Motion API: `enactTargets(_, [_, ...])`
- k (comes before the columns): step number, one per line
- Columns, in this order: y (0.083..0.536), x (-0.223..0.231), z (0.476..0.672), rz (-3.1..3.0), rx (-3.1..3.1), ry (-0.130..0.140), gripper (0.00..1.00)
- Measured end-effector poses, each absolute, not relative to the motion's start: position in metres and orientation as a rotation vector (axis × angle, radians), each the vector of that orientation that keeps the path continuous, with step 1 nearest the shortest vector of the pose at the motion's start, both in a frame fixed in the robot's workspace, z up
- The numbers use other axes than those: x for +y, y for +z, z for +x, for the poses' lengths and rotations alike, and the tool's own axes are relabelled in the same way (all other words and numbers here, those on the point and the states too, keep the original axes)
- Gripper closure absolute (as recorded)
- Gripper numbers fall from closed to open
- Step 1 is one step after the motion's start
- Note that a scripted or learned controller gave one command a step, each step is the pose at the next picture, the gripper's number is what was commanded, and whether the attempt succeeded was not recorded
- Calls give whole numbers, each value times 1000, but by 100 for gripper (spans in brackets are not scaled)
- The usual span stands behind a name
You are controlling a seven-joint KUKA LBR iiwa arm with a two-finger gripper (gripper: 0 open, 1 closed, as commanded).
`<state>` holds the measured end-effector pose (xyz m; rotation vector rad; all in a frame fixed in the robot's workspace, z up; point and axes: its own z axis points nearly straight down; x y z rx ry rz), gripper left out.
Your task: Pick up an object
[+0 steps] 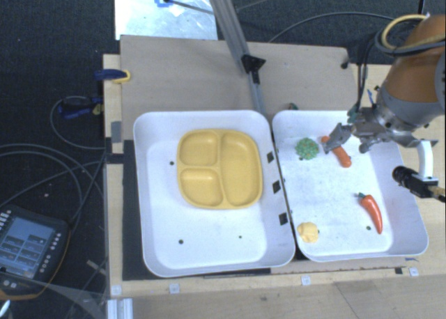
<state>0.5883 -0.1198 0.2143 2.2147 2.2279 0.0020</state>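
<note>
- Two shallow white bins sit side by side on the bench, touching along their inner edges. The left bin (160,241) holds a yellow divided plate (219,169) with three compartments, sitting toward the back, with plenty of bare floor in front of it.
- The right bin (411,237) has the small stuff: a green broccoli piece (306,148) near the back left, an orange carrot (341,155) just right of it, a red-orange chili pepper (371,211) toward the front right, and a little yellow lump (308,232) at the front left corner.
- The arm (414,67) comes in from the right, orange band up top, wrist tipped down over the back of the right bin.
- The gripper (350,141) has its fingers spread apart, straddling the carrot's upper end, not pinching anything that I can see.
- The middle of the right bin's floor is wide open.
</note>
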Motion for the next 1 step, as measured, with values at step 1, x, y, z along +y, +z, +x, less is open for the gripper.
enactTargets(1, [214, -120, 588, 2217, 2225, 3, 0])
